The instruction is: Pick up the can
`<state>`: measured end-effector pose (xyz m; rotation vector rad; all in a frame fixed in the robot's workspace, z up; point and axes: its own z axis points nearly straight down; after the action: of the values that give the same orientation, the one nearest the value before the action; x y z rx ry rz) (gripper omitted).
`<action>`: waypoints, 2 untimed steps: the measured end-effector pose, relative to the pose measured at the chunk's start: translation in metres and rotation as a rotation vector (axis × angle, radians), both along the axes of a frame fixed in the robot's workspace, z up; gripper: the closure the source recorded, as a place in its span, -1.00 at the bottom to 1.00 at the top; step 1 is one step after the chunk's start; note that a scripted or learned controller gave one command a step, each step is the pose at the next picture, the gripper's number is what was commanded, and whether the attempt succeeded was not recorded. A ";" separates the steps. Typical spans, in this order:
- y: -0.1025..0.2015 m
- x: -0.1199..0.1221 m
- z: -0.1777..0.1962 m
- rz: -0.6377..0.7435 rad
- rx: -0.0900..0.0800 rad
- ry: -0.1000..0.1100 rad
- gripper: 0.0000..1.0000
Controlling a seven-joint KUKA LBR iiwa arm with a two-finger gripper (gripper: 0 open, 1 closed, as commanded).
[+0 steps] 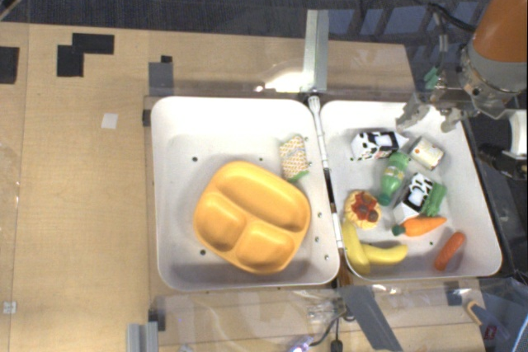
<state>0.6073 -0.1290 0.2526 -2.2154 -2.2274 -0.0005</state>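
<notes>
- the gripper (429,116) hangs over the far edge of the right bin (487,255), its two pale fingers (410,113) spread apart with nothing between them.
- the can (426,152), a small white one lying on its side, sits just below the gripper in the far part of the right bin, near a black-and-white cow toy (373,145).
- a green bottle (393,176) lies tilted just beside the can, towards the middle of the bin.
- a carrot (422,225), a banana (369,250) and a red sausage (449,250) lie along the near side of that bin.
- the left bin (169,177) holds a big yellow divided plate (250,215), with a small patterned packet (293,157) at its far right edge.
</notes>
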 end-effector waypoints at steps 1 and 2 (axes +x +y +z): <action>0.086 -0.023 -0.068 0.272 0.000 -0.003 -1.00; 0.086 -0.021 -0.056 0.271 -0.001 -0.011 1.00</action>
<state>0.5861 -0.0428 0.1970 -1.8986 -2.5131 -0.0112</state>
